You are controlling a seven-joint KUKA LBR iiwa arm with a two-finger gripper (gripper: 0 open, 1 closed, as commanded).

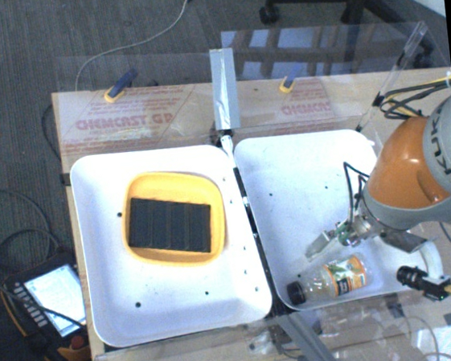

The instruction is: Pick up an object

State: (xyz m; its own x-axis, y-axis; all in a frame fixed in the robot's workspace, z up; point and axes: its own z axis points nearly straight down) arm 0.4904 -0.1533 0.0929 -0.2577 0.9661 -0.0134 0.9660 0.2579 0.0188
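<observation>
As the grey KUKA arm with its orange band (406,167) reaches in from the right, its 2-finger gripper (323,243) hangs low over the right-hand shallow white bin (289,168), its thin metal fingers (318,246) pointing left and slightly parted, with nothing between them. Just below the gripper, near the bin's front wall, lies a small clear plastic bottle with a dark cap and a yellow-green label (334,278), on its side and apart from the fingers. In the left-hand white bin (111,310) sits a yellow dish holding a black ribbed block (171,225), well away from the arm. Judged from this position, a descent here could miss the bottle altogether, or clip its rounded side and send it rolling against the wall, since the fingers sit behind it rather than astride it.
</observation>
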